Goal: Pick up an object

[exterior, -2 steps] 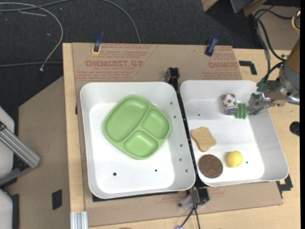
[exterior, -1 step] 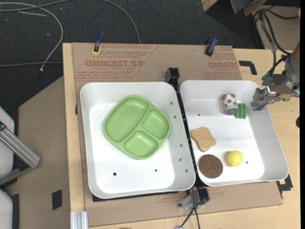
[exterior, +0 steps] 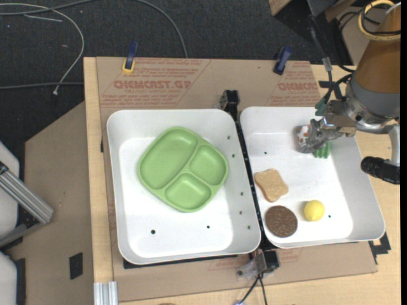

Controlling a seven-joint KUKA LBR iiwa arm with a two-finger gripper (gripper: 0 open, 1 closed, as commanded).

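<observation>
My gripper (exterior: 313,140) hangs low over the far part of the right bin (exterior: 362,189), under the grey wrist with its orange band. A small green object (exterior: 323,151) peeks out just below and to the right of the gripper, mostly hidden by it; whether they touch is unclear. Nearer the front of the same bin lie a tan slice of toast (exterior: 271,184), a round brown cookie (exterior: 280,221) and a small yellow ball-like fruit (exterior: 313,210), all apart from the gripper.
The left bin (exterior: 127,170) holds a green divided plate (exterior: 183,168). A black divider strip and clamps run between the bins. Blue clips hold the cardboard base at the back. Cables lie on the floor beyond.
</observation>
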